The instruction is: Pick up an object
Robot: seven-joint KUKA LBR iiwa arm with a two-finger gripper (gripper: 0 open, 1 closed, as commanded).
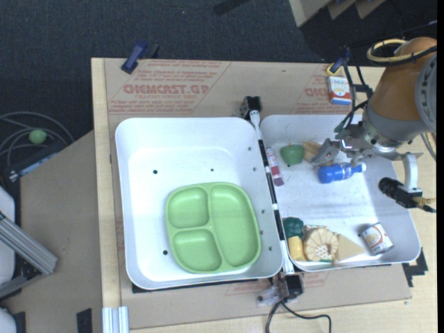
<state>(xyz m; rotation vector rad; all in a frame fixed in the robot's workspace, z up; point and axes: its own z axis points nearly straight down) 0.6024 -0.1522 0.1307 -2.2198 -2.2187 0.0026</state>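
Observation:
My gripper (pixel 336 151) hangs low over the back part of the right bin (pixel 399 217), reaching in from the right under the orange band of the arm (pixel 399 82). Just below it lies a blue bottle (pixel 340 172) on its side. To the left of the gripper sit a green object (pixel 292 153) and a small tan piece (pixel 312 147). Near the front wall of the bin lie a small can (pixel 375 238), a round cracker-like item (pixel 320 245), a yellow piece (pixel 296 248) and a dark green object (pixel 292 226).
The left bin (pixel 139 151) holds a green divided plate (pixel 211 226). A reddish stick (pixel 275 166) lies along the wall between the bins. A small box (pixel 339 89) and a blue clip (pixel 134 58) rest on the bench behind the bins.

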